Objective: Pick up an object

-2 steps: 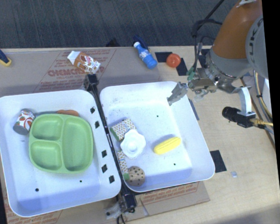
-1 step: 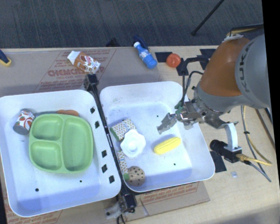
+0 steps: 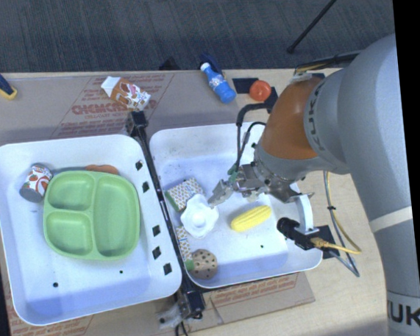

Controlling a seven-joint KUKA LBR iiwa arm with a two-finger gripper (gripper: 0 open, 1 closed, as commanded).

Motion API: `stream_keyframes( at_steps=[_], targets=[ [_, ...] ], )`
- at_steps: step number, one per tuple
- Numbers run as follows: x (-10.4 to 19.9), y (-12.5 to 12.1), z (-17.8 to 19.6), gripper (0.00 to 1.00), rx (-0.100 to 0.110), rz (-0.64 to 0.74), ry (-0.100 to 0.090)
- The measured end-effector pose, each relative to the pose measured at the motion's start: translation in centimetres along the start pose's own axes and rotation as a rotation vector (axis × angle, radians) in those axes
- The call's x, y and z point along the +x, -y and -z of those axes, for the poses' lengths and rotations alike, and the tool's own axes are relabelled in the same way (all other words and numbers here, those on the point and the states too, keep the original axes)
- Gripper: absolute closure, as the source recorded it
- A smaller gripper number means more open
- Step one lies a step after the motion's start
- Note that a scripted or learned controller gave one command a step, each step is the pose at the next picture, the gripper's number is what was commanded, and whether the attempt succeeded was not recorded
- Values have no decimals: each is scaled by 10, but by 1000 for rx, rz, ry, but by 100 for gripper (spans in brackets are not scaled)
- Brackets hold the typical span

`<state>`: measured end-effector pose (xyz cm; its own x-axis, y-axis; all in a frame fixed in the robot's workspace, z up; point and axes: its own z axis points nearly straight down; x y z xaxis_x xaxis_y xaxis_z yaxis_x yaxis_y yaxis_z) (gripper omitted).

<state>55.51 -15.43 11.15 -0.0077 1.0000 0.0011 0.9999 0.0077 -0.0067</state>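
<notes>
Grey two-finger tool [image 3: 223,192] open, empty, w/ tips just right of white plastic cup [image 3: 198,216], near yellow corn cob [image 3: 250,217].

Bench [image 3: 33,92] (cardboard-topped), two bins [image 3: 10,242]

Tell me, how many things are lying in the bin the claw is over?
5, as far as I can see: a yellow corn, a white cup, a green packet, a brown ball, and a patterned card by the divider. The arm may hide more.

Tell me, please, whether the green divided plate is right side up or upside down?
Right side up: the green divided plate shows its three hollow compartments facing upward.
</notes>
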Motion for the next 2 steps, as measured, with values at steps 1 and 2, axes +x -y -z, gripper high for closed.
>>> stream_keyframes(
  at_steps=[1, 2],
  targets=[
    [19, 47, -12, 0, -1, -1, 0],
    [59, 79, -21, 0, -2, 0, 0]
  ],
)
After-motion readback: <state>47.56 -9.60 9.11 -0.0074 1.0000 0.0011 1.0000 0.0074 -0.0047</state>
